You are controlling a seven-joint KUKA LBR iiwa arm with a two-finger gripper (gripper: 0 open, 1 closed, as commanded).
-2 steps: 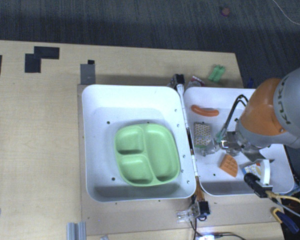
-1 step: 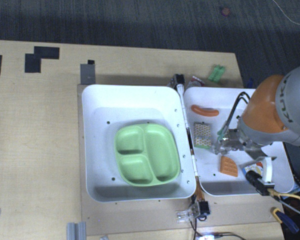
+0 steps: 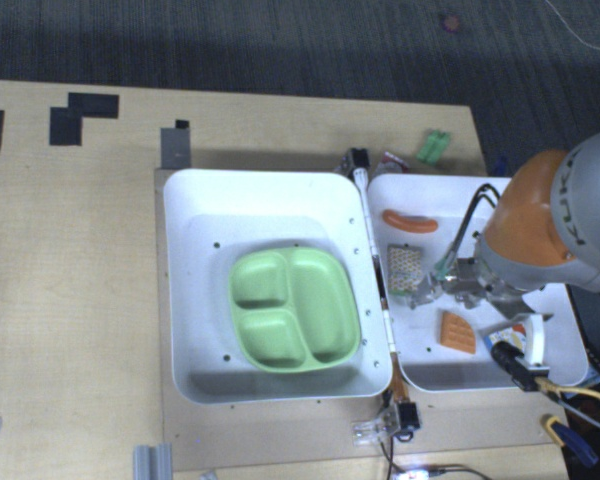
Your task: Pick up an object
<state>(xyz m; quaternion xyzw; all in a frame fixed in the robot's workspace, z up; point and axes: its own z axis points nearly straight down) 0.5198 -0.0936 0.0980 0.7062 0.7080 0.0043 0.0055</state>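
Orange wedge (image 3: pixel 458 333) lies in bin (image 3: pixel 425 366) on wooden bench (image 3: pixel 70 298).

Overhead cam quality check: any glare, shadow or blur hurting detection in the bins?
Camera view throughout: soft all over, so the speckled piece beside the gripper lacks detail; white left bin bright but not blown, soft shadow along its near wall; no glare on the green plate; floor beyond the bench dark.

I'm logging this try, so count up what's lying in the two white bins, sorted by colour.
Green: 1, the divided plate
Orange: 2, the sausage and the wedge
Grey: 1, the mesh pad
Total: 4
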